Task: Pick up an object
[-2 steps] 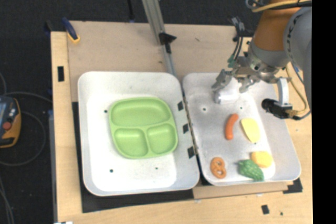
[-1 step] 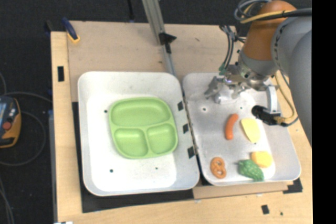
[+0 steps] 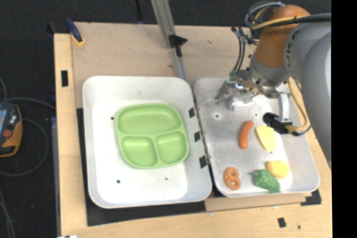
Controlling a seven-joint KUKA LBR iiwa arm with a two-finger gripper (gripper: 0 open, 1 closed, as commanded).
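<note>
While the 5 toys — carrot (image 3: 244, 135), banana (image 3: 266, 139), yellow block (image 3: 278, 169), broccoli (image 3: 266, 180), pretzel (image 3: 232, 177) — lie loose at the lower right of the frame for easy picking, the gripper (image 3: 240, 92) hovers above them at the right bin's (image 3: 220, 125) top, its state impossible to tell.

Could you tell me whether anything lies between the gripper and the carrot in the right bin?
Nothing visible does. The gripper sits near the right bin's upper edge, and bare bin floor separates it from the carrot. The banana lies beside the carrot, further right.
</note>
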